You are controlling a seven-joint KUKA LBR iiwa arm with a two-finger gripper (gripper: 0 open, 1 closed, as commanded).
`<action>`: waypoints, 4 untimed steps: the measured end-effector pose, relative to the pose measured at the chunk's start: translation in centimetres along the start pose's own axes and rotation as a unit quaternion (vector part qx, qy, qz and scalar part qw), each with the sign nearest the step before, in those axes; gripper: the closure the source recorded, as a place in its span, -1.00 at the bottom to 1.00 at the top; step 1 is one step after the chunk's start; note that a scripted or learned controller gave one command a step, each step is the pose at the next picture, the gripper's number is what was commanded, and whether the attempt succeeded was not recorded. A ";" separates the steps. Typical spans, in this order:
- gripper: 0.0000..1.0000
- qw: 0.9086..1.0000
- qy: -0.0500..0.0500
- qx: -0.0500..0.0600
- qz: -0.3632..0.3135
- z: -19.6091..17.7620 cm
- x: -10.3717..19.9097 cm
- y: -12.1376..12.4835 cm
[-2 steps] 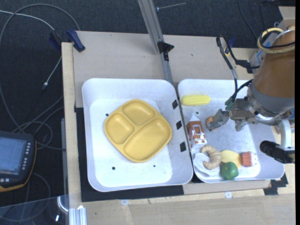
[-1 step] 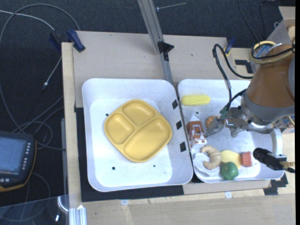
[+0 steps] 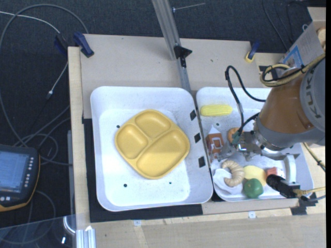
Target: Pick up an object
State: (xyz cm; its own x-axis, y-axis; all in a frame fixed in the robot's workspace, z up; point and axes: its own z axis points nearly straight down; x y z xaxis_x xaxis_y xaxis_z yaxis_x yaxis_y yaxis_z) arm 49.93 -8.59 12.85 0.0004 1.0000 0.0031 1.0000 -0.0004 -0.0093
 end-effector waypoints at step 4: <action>1.00 1.000 -0.002 -0.008 -0.001 -16.0 0.7 1.4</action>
